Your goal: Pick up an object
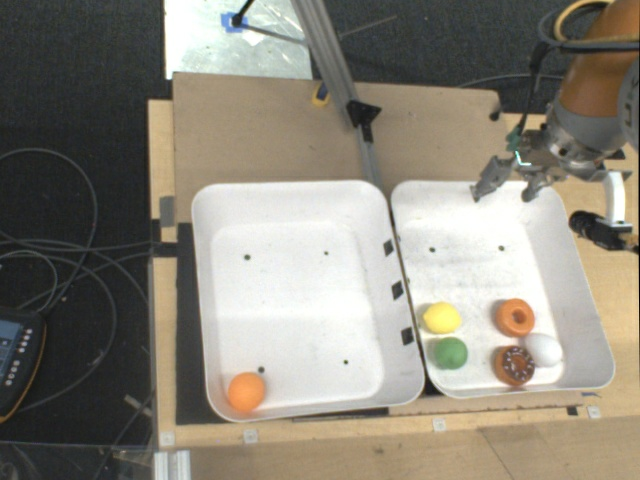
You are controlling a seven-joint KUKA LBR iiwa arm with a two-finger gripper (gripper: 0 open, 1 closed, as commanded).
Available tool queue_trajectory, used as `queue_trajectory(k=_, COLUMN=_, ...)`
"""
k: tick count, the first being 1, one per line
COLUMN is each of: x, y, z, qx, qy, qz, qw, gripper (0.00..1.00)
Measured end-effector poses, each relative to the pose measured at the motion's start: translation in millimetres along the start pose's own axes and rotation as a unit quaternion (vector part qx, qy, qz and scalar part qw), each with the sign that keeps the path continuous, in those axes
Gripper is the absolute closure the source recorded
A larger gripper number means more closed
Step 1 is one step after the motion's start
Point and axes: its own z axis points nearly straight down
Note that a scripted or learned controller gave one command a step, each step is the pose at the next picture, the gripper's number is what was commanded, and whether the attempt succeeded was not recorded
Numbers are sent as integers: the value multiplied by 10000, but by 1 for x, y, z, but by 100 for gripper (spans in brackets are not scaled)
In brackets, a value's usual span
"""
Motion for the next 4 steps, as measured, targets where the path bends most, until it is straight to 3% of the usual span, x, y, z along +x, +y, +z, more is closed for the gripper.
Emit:
queue_trajectory(k=1, x=0, y=1, z=-3, qx=-18, qy=-9, qz=-10, qw=10000, gripper=0)
queue_trajectory(k=3, x=8, y=6, z=115, qx=7, qy=-2, qz=-11, qw=10000, gripper=0)
queue_trajectory(k=4, x=9, y=6, z=126, qx=-16, qy=-9, qz=-14, qw=10000, gripper=0)
